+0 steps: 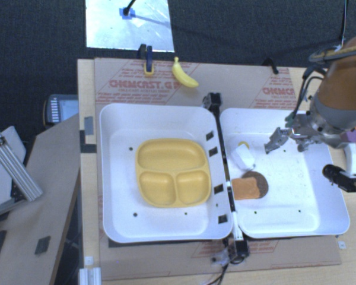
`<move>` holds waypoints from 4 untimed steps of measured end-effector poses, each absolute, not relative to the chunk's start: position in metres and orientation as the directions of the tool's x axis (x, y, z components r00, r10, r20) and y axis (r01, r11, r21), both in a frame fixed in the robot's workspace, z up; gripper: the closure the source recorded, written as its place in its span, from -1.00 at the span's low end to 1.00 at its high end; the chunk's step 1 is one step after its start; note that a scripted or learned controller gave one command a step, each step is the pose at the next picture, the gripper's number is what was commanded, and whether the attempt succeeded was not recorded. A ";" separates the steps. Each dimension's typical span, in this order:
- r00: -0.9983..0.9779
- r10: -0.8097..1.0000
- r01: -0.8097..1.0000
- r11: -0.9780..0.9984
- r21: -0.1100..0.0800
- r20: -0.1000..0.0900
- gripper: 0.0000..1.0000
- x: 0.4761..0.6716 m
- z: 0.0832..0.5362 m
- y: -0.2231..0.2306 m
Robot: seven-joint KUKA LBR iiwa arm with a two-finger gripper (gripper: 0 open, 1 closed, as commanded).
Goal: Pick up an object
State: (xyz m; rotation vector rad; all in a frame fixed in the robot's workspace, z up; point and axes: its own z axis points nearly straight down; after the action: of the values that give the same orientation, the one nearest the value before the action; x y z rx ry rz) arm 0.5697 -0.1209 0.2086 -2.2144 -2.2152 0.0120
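Camera view, claw (277, 140) above right bin (320, 218), finger spread cannot be told, nothing visibly held

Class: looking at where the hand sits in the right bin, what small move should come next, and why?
Probably a short shift left and down toward the white object. The hand appears to hang over bare bin floor to that object's right, with nothing between its fingers.

Gripper (277, 140) hovers over right bin (320, 218), beside white object (244, 157).
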 end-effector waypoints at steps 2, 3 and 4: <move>-0.001 1.000 1.000 0.001 -0.001 0.000 -1.00 0.570 0.175 -0.120; -0.001 1.000 1.000 0.001 -0.002 0.001 -1.00 0.576 0.116 -0.114; -0.004 1.000 1.000 0.004 0.011 0.001 -1.00 0.580 0.104 -0.114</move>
State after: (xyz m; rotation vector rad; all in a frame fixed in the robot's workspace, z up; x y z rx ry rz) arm 0.5804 -0.1142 0.1044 -2.2223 -2.2302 -0.0129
